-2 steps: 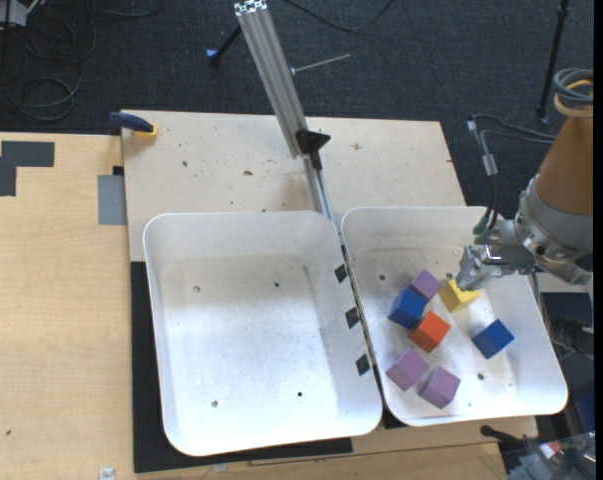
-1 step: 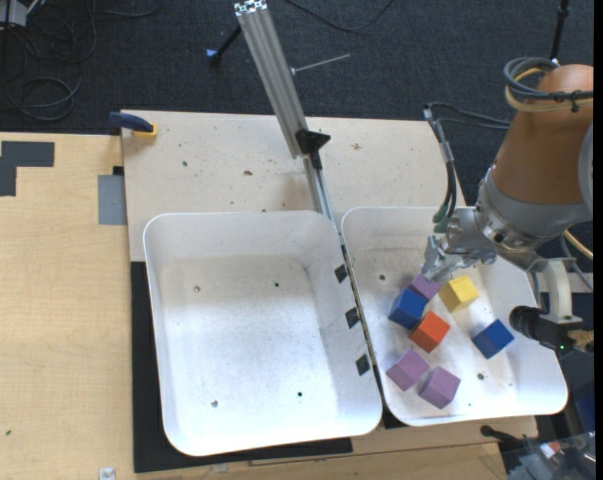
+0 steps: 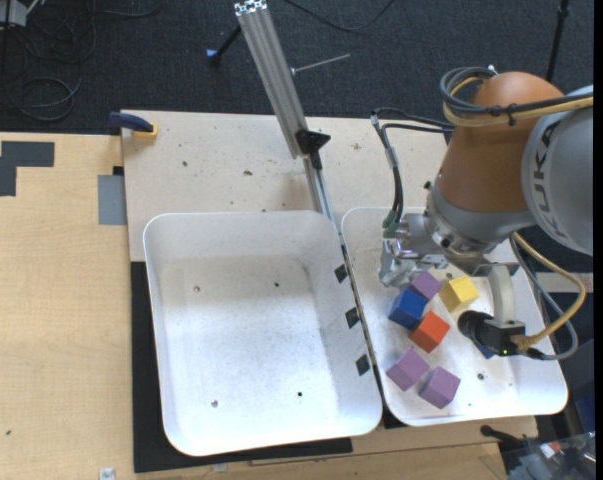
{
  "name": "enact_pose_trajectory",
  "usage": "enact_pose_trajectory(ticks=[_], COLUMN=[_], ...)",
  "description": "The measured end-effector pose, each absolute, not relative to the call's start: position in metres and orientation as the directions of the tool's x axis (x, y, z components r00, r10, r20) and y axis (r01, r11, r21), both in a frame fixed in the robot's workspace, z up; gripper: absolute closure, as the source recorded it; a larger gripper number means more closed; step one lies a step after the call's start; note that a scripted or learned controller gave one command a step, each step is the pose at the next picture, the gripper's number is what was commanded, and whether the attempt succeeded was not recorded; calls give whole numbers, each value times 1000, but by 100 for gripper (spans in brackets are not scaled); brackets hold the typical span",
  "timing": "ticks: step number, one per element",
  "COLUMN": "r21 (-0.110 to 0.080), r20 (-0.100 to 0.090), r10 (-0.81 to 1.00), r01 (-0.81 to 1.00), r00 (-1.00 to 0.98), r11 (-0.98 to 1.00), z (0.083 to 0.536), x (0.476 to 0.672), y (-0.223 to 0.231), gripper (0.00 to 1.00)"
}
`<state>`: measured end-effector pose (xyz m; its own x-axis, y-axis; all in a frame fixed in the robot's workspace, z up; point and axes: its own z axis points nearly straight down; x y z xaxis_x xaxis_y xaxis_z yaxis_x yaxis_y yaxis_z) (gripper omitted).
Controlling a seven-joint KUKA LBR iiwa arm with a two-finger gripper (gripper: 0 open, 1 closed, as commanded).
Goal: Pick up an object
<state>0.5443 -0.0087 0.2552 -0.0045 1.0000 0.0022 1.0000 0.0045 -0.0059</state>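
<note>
The blocks all lie in the right bin [image 3: 541,393]: a blue block [image 3: 408,308] touching a small purple block [image 3: 425,285] above it and an orange block [image 3: 430,330] below it, a yellow block [image 3: 459,292] just beside them, and two more purple blocks [image 3: 409,369] [image 3: 439,387] nearer the front rim. The claw [image 3: 399,264] hangs low over the bin's far left part, just above the blue and small purple blocks; whether it is released or clenched I cannot tell, and no block shows in its grasp. The blue block looks the likeliest target, but it is crowded, so a good pick would centre on one block and come straight down without nudging its neighbours. The front purple pair sit more apart and may be easier. The left bin [image 3: 171,268] lies alongside on the counter [image 3: 211,158].
</note>
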Motion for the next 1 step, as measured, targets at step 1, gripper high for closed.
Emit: enact_pose_trajectory(ticks=[1], r21=[-4], r20=[2], r10=[1000], r01=[1000], r00=[-4], r11=[4], z=[256], x=[551], y=[43], gripper=[100])
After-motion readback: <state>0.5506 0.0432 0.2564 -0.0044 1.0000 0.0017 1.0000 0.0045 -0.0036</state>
